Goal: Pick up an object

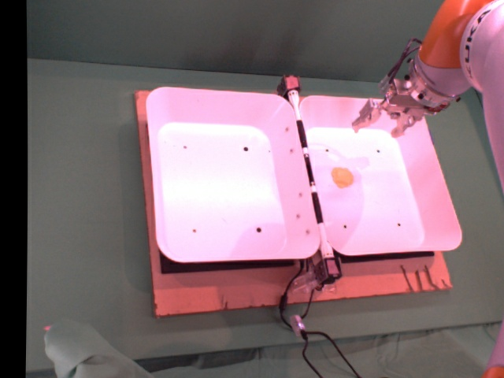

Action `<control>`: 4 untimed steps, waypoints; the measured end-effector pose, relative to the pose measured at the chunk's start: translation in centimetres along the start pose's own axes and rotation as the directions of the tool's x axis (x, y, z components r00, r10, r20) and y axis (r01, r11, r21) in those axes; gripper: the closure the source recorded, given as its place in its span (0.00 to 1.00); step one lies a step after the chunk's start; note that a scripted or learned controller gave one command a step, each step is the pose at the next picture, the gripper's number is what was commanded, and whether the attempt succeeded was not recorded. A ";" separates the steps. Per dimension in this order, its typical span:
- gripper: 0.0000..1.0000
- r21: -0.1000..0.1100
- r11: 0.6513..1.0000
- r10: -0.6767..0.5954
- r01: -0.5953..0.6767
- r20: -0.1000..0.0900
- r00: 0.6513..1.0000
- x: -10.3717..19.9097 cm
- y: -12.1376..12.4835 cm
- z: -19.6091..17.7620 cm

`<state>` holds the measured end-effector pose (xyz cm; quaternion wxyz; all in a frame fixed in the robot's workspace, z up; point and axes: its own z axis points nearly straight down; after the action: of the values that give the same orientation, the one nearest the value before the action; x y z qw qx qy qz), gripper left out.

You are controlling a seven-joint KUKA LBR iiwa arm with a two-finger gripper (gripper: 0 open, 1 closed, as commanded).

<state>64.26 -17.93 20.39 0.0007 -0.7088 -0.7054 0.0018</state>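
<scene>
At the near edge, a fold of green cloth (75, 351) lies at the left corner of the bench, and a black cable (315, 339) snakes away from a small connector toward the near edge. Just beyond it the brown board (220, 294) shows under both bins, its near strip bare. On the board sit the two shallow white bins side by side: the left bin (224, 172) and the right bin (394, 211), touching along a black-and-white rod (307, 168) that runs near to far between them, with a clamp at its near end and a small red-and-black fitting at its far end. The left bin's floor shows a few small dark dots. In the right bin, a small yellow object (342, 177) lies on the floor, in the left half of that bin, near the rod but apart from it, about midway between near and far walls. Farther off and to the right, the gripper (381, 121) hangs above the far part of the right bin, well apart from the yellow object and clearly off the bin floor. Its two fingers are spread, one tip toward the left and one toward the right, with nothing between them. Behind it the grey wrist rises to the orange band (461, 14) at the far right corner, over the green bench (79, 172).
</scene>
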 end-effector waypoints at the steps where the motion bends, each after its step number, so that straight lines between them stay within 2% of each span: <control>1: 0.00 0.000 1.000 -0.001 0.001 0.000 1.000 -0.3 0.3 6.0; 2: 0.00 -0.015 1.000 -0.002 0.002 0.004 1.000 -0.5 0.6 9.3; 3: 1.00 -0.018 1.000 0.001 -0.001 0.006 1.000 -0.6 0.7 8.2; 4: 1.00 -0.016 1.000 -0.003 0.003 0.003 1.000 -0.1 0.6 3.2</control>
<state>64.86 -18.04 17.18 -0.0057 -0.7078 -0.7063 -0.0028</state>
